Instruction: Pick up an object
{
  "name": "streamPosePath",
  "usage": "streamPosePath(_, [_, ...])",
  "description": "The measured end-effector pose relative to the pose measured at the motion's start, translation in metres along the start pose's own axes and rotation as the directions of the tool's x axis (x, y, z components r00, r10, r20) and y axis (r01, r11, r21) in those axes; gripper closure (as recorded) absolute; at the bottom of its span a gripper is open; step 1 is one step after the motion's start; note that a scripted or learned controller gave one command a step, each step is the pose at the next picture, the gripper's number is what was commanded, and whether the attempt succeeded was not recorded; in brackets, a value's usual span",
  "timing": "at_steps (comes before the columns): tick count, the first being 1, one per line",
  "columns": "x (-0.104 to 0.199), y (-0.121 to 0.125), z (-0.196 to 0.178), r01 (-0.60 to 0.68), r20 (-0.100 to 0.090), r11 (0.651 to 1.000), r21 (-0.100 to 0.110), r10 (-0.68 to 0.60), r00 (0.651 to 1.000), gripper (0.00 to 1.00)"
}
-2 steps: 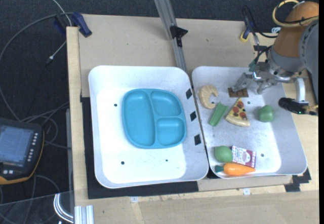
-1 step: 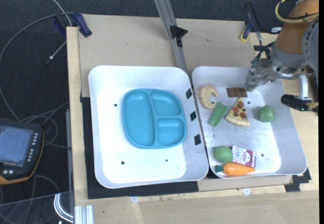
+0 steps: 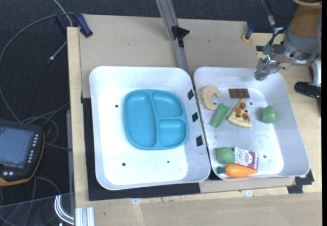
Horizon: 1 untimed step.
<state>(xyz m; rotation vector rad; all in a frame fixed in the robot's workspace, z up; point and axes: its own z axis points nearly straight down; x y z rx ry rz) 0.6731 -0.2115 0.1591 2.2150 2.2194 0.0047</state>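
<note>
Our tool [image 3: 263,70] hangs over the right bin's [image 3: 292,133] far rim, its opening impossible to tell. The chocolate bar [image 3: 238,93] lies nearest inside that rim, pizza slice [image 3: 240,114] and lime [image 3: 268,114] beyond, all ungrasped

The arm [image 3: 305,25] was grey at the wrist, with a broad orange band above it, rounded and bulky. Black cables trailed along its side. Its gripper [image 3: 263,71] was small, metallic grey, a cluster of dark fittings just behind it.
</note>
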Motion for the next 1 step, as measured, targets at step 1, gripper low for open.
streamPosePath(1, [-0.0011,0.005,-0.0447,0.0,0.0,1.0,0.0,0.0,1.0,1.0])
